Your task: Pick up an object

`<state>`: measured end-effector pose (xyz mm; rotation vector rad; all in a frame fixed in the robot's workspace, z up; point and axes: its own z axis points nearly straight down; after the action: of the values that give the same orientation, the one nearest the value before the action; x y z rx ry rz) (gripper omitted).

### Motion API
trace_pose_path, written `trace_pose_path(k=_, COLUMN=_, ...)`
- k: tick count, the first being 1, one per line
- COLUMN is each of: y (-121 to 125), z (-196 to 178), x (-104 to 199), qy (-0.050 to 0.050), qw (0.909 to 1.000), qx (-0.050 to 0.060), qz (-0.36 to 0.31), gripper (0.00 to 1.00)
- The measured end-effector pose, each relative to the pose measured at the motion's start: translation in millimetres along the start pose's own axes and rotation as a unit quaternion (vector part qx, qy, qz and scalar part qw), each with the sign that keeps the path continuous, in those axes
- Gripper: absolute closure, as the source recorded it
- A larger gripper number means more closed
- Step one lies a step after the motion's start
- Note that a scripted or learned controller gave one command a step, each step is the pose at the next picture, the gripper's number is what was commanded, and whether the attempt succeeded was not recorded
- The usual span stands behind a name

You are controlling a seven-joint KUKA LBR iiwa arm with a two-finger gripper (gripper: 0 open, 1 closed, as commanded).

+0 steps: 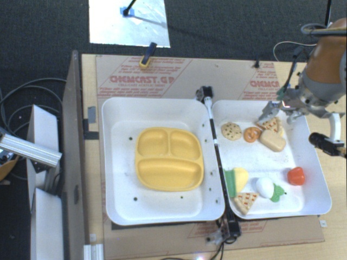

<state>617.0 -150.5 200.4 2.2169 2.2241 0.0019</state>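
Observation:
My gripper [279,114] hangs over the far part of the right bin [312,161], open, with its two fingers spread and nothing between them. Just below the fingers lies a small grilled sandwich wedge [271,125], and a tan bread piece [273,141] touches it on the near side. To the left are a brown pretzel [251,134] and a chocolate-chip cookie [231,130]. Nearer the front lie a red tomato [296,176], a yellow corn cob with green husk [236,179], a white item on a green leaf [265,187] and a waffle wedge [245,202].
The left bin [122,145] holds a yellow divided plate [168,158]. A black clip [205,95] sits where the two bins meet at the back. The arm's grey body and orange band [325,64] stand over the right bin's far right corner. Cables lie at the left.

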Motion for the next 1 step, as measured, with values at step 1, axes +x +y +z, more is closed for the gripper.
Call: trace_pose_path(k=1, y=6.4, z=96.9, x=-10.4, qy=-0.003, qw=1.0000, qx=-0.005, qz=0.001, gripper=0.00)
